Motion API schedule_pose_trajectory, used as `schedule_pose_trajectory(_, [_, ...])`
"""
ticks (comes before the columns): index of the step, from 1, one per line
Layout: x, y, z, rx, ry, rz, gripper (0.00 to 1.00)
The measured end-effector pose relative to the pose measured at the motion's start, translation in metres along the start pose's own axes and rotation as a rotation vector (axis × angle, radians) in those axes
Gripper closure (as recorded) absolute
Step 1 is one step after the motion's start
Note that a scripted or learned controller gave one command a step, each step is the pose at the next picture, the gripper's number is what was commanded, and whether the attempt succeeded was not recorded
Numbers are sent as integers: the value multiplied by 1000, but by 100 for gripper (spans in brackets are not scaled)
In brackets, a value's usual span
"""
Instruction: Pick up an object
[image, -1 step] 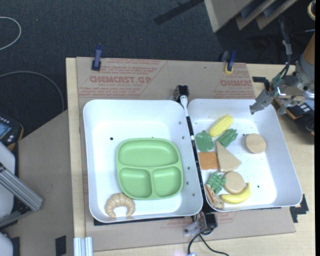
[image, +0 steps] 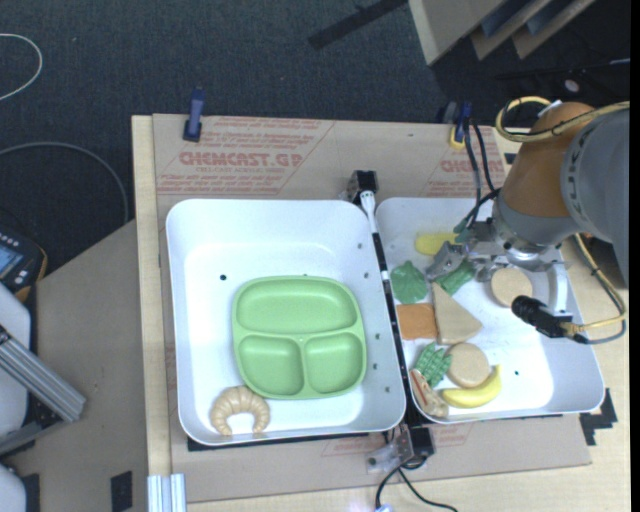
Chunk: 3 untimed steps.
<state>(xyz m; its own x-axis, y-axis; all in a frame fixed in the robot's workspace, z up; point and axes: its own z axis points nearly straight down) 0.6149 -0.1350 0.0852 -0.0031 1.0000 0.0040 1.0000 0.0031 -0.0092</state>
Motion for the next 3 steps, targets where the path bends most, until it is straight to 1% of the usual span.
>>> schedule_pose_trajectory(1, [-18,35,1,-3,-5,0,0])
schedule_pose_trajectory(2, [-25,45,5,24,3,-4,0])
schedule_pose_trajectory(3, [126,53,-108,-21,0,-10,0])
